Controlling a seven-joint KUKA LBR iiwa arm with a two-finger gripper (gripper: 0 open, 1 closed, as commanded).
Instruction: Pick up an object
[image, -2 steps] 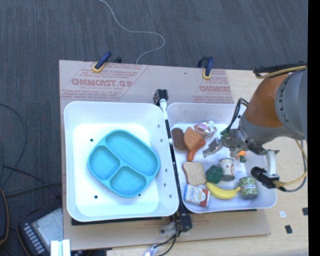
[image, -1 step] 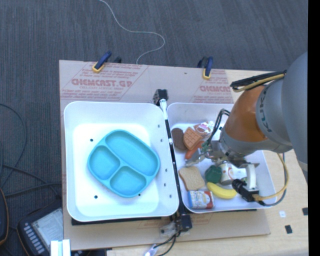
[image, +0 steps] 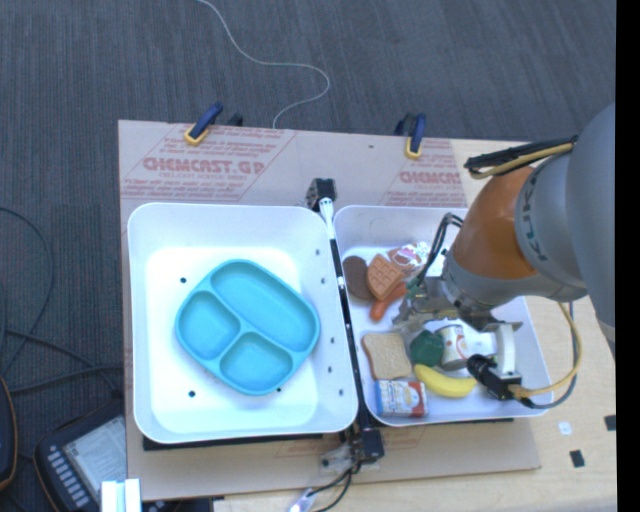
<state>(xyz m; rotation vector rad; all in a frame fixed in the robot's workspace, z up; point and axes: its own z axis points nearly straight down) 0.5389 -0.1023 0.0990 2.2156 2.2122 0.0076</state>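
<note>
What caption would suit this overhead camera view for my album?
Robot arm reaches into the right bin of toy food; a blue divided plate sits in the left bin.

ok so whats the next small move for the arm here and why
Probably a short straight drop. The gripper hangs in the right bin over the toy food, just above the green piece beside the bread slice, and nothing is visibly held between its fingers.
</note>
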